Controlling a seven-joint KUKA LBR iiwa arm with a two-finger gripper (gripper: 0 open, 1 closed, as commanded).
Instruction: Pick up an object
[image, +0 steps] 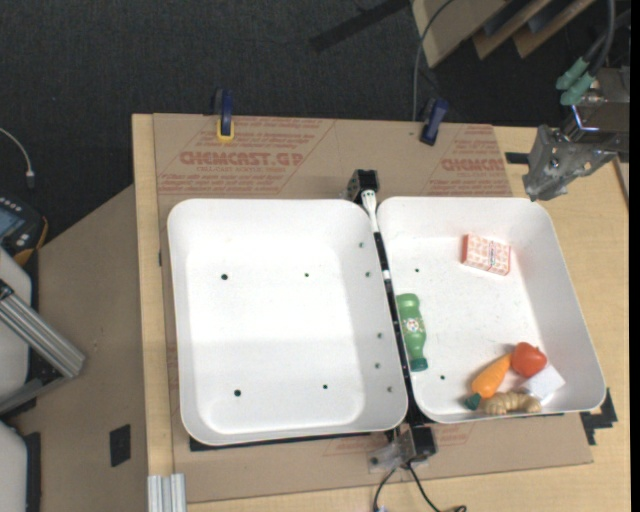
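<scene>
Overhead, a robot pincer (548, 182) hangs off the far right corner of two white bins, with nothing picked up yet

Nothing sits between its fingers, and whether they are spread or pressed together cannot be told; it is outside the right bin (575, 290), above the cardboard sheet (300, 150) that covers the counter. As I judge it, the whole pick is left: reaching in, closing on one object, lifting. The left bin (180, 300) holds nothing. The right bin holds a green bottle (410, 330) lying against its left wall, a pink patterned packet (486, 254) well apart near the far side, and at the near right corner a cluster just beside one another: an orange toy carrot (490, 378), a red toy tomato (528, 358), a tan knobbly piece (510, 404) and a white card (545, 382)
</scene>
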